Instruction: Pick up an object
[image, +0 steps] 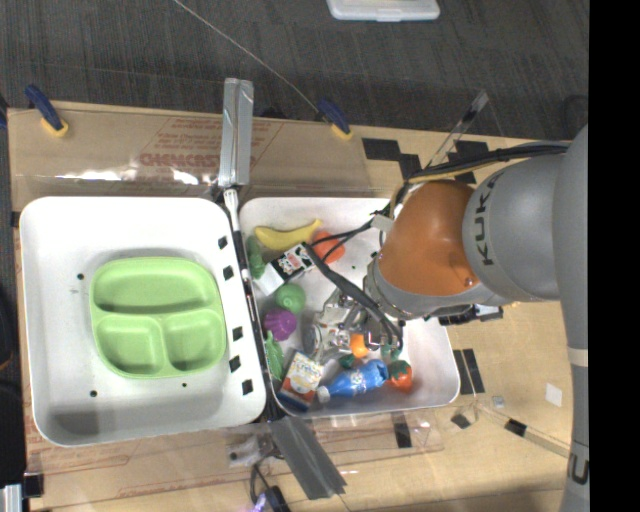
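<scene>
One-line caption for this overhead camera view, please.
KUKA arm's gripper lowered into the cluttered right bin among toys including a banana and blue bottle; green divided tray sits in the left bin.

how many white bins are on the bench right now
2. The left bin holds a green divided tray. The right bin, beside it, holds a jumble of small objects, with the gripper down among them.

You have two white bins: the left bin (40, 300) holds one green divided tray (157, 317). The right bin (437, 368) holds one yellow banana (285, 235), one blue bottle (357, 381) and one small carton (303, 377).
</scene>
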